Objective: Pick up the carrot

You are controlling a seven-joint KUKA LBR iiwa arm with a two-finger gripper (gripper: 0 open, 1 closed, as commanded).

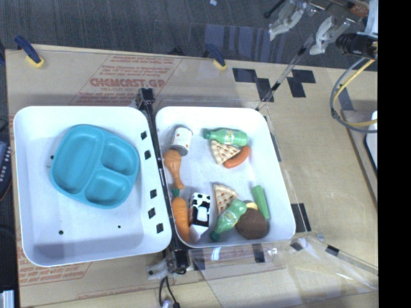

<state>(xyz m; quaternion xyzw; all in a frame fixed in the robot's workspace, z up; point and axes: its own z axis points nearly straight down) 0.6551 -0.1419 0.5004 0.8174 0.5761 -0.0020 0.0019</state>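
Carrot (pixel 180 218) | right bin (pixel 277 172) (near-left corner) | gripper (pixel 302 27) well apart, open

Even, fairly bright overhead light fills the scene, with no hard shadows; only soft grey shade lies along the inner walls of the left bin (pixel 26 191) and under the blue tray (pixel 95 165). The white bins are near overexposed, losing surface detail. The clear sheet at the bench's (pixel 321 172) near right corner gives faint glare. Focus is slightly soft throughout, and small items look grainy.
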